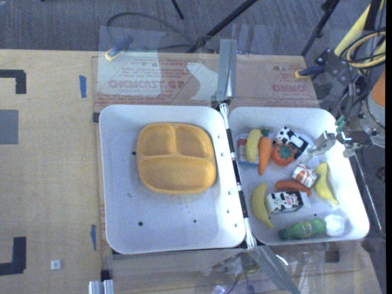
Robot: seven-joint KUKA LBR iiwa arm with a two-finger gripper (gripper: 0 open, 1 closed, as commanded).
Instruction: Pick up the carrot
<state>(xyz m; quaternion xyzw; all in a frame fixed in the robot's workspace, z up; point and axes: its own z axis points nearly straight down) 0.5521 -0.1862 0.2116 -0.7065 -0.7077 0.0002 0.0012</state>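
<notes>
Carrot [264, 154] is in the right bin [358, 192], far-left part, lying roughly lengthwise with the tip pointing near. A yellow item [253, 144] sits just beside it on the left, a tomato [282, 155] on its right. Gripper [332, 141] is over the right bin's far-right edge, well apart from the carrot, nothing between its fingers; open or closed, cannot tell. Also in that bin: two bananas [261, 204], two cow-print cartons [286, 201], a green bottle [302, 229]. Left bin [116, 182] holds a yellow divided plate [176, 158].
</notes>
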